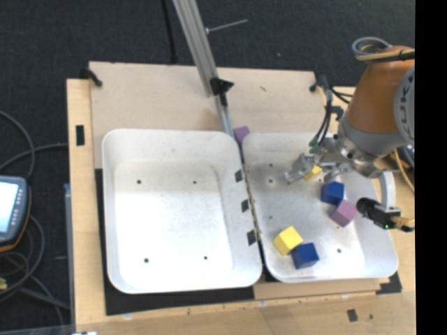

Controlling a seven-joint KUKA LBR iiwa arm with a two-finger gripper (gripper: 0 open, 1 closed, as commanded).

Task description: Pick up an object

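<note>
While the gripper (305,169) hangs low in the right bin (276,267), something small and yellow (313,172) sits at its tips (gripped or just touched, I cannot tell). Blocks lie loose from four to seven o'clock, free for picking.

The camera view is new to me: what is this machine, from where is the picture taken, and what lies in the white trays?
One camera looks down at a slant on a bench. The grey and orange machine at the right is a robot arm. Its metal claw hangs over the right shallow white bin. A small yellow piece sits at the claw, but I cannot tell whether it is held. In that bin lie a yellow cube, a dark blue cube, a second blue cube and a purple cube. Another small purple block rests at the bins' far edge. The left shallow white bin lies beside it.
</note>
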